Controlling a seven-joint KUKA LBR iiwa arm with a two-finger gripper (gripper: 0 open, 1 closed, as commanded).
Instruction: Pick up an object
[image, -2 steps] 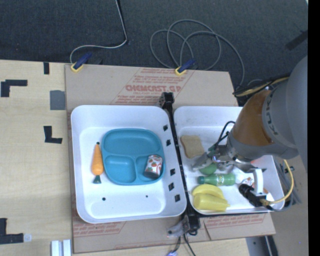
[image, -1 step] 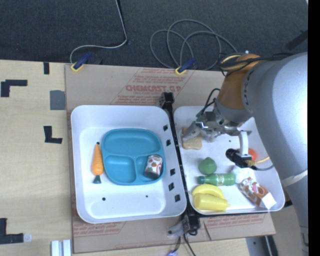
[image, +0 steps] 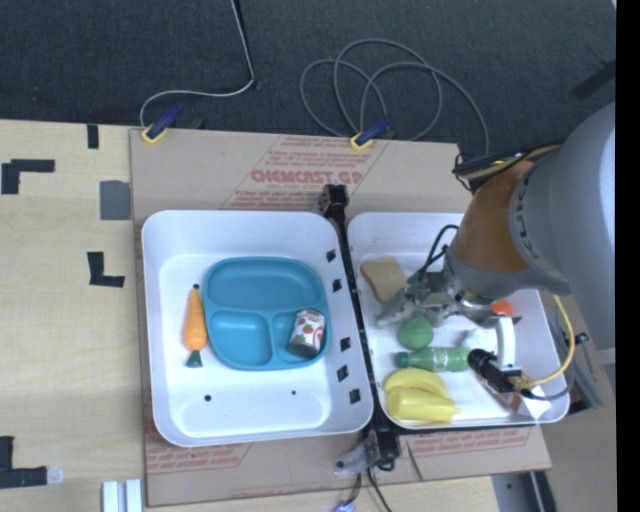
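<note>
The gripper (image: 422, 303) is low in the right bin (image: 400, 222), near its middle, just above the green ball (image: 415, 331) and seemingly touching it. That ball looks like the likeliest thing to be picked up. From this slant it cannot be told whether the gripper is wide or narrow, or whether the ball sits inside its reach or only beside it.

The main risk is the ball's roundness. A closing grasp that meets it off-centre would probably squeeze it out, sending it rolling toward the green bottle (image: 435, 359) lying just beside it, nearer the bin's front edge. The crowding also matters: the tan flat piece (image: 383, 277) toward the bin's back-left corner and the yellow banana-like thing (image: 418, 395) at the front edge are near enough to be nudged. A lift might also drag the bottle along.

The grey arm (image: 520, 230) covers much of the bin's right side, so anything lying beneath it is hidden. The ball's upper part is partly masked by the gripper.

In the left bin (image: 170, 400) a blue divided plate (image: 240, 290) carries a small can-like object (image: 308, 333) whose label is too blurred to read. An orange carrot (image: 194, 318) lies just beside the plate's left edge.
</note>
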